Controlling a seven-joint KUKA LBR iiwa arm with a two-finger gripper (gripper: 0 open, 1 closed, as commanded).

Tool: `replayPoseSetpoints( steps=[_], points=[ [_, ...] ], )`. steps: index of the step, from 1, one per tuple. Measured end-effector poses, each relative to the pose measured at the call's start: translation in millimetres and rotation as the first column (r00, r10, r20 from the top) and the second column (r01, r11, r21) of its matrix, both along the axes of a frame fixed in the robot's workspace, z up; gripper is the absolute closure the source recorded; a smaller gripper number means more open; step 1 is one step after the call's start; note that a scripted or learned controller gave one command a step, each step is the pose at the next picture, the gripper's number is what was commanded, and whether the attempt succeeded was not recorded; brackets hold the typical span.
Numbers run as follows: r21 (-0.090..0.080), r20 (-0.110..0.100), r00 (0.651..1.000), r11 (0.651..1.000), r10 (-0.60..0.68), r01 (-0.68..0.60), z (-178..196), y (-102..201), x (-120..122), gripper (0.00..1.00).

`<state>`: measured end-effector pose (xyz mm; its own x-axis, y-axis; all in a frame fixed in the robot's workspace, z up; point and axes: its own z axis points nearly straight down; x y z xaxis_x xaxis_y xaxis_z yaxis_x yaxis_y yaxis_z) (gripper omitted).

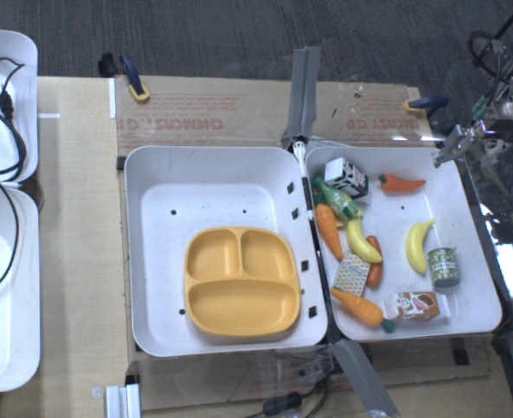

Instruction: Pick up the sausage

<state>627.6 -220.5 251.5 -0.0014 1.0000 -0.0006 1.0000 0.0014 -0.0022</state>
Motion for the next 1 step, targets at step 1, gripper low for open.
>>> replayPoseSetpoints(
  steps=[1],
  points=[
    [0.000,0.001,0.991,0.991,0.133,-0.133,-122.9,9.3,31.5,0.00]
  ],
)
